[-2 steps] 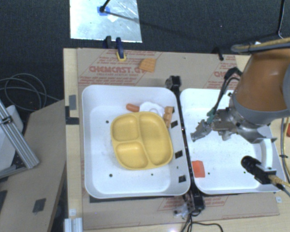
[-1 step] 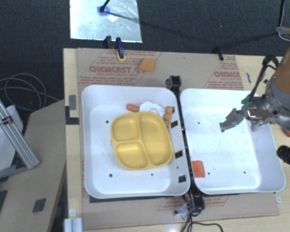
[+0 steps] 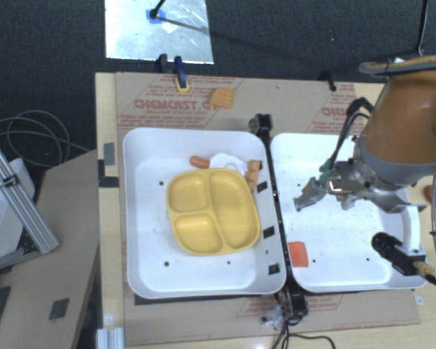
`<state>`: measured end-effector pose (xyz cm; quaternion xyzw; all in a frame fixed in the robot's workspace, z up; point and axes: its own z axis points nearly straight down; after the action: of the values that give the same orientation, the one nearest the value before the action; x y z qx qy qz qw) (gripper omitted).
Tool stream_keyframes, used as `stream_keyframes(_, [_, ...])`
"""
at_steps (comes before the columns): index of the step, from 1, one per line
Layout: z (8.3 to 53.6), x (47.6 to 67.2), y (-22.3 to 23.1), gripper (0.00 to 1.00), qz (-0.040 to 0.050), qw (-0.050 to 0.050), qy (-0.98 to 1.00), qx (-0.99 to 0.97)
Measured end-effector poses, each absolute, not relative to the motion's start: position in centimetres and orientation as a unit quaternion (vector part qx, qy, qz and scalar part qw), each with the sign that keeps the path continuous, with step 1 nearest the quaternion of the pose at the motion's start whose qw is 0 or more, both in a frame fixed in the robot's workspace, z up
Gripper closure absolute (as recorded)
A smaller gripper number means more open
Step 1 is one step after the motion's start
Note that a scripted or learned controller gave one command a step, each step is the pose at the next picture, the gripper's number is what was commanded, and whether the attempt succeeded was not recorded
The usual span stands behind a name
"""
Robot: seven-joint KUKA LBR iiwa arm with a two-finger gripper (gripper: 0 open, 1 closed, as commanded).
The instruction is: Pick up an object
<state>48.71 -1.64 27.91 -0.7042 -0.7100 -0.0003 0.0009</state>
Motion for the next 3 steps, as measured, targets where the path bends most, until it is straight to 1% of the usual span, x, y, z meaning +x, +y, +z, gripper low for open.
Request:
stream_keyframes(1, [36.1, 48.8, -10.0, 0.0, -0.0024, -0.006, -0.705, -0.709])
stream_keyframes(2, [33.6, 48.7, -3.3, 0.0, -0.0012, 0.0, -0.711, -0.704])
stream_keyframes(3, [36.4, 49.9, 2.4, 0.0, -0.0025, -0.001, -0.711, -0.703])
